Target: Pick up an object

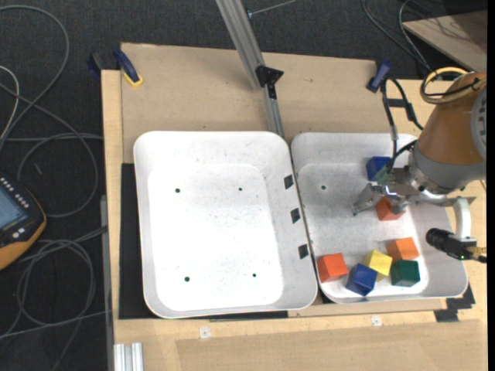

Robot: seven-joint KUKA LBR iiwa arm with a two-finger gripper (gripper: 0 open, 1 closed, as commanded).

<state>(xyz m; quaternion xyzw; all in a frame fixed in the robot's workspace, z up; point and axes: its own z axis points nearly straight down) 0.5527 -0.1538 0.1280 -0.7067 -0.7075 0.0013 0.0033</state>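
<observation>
My gripper (377,204) hangs low over the middle of the right bin (332,168), open, with one grey finger (360,205) splayed out to the left. A red block (390,210) sits directly beneath the gripper's right side, partly hidden by it; I cannot tell whether it is touched. A blue block (378,166) lies just behind the gripper. Along the bin's front edge lie an orange block (333,266), a second blue block (361,278), a yellow block (380,262), another orange block (402,247) and a green block (405,272).
The left bin (155,207) lies beside the right one, with black clips (295,215) on the shared rim. A slanted metal pole (247,45) rises behind the bins. Cables and a handheld device (15,219) lie on the floor at left.
</observation>
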